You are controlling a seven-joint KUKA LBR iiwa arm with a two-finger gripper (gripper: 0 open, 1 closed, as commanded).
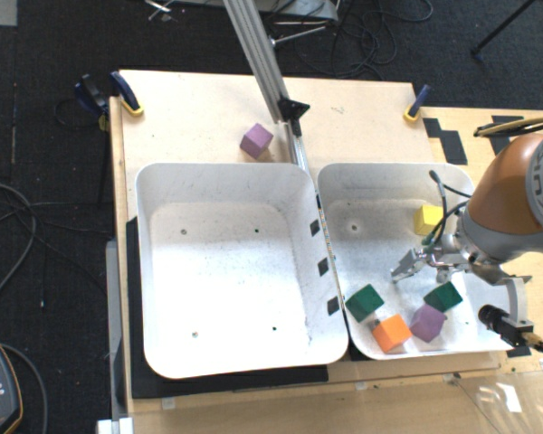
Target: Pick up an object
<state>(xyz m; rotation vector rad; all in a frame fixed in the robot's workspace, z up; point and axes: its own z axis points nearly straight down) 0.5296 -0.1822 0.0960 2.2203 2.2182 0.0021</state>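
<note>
My gripper (427,264) hangs low over the right bin (380,183), reaching in from the right. It is open, its silver fingers (404,266) spread, and nothing sits between them. Several small cubes lie in this bin. A yellow cube (428,217) rests just behind the gripper. A dark green cube (444,296) is right in front of it, close under the wrist. Near the bin's front edge lie a purple cube (427,323), an orange cube (391,333) and a green cube (364,301).
The left bin (154,242) stands beside the right one, their walls meeting in the middle. Another purple cube (256,140) lies on the bench behind the bins. A slanted metal rail (258,48) crosses the back. Clamps (125,93) grip the bench corners.
</note>
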